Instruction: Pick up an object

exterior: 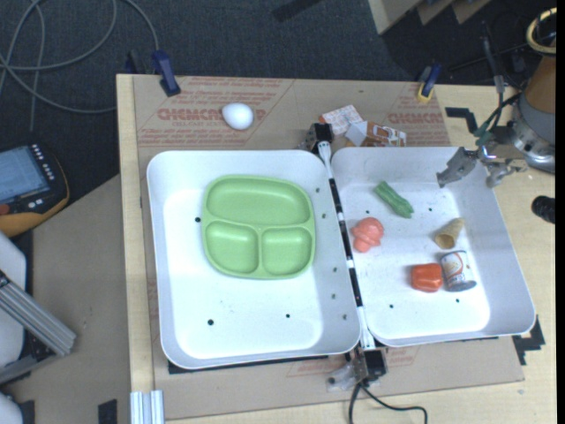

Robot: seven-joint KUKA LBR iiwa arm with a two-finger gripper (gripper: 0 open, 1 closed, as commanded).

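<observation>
Nothing has been picked up yet, judging by how things lie. Nearest the camera in the right bin rest a small can and, touching its left side, an orange-red block. A little further back lie a tan cone-shaped piece and a pink ball, then a green pod. All sit loose on the bin floor. The left bin holds a green divided plate. Furthest back, the end effector hangs over the right bin's far rim, well apart from every object; whether its fingers are open or closed I cannot tell. The whole reach, grasp and lift remain.
</observation>
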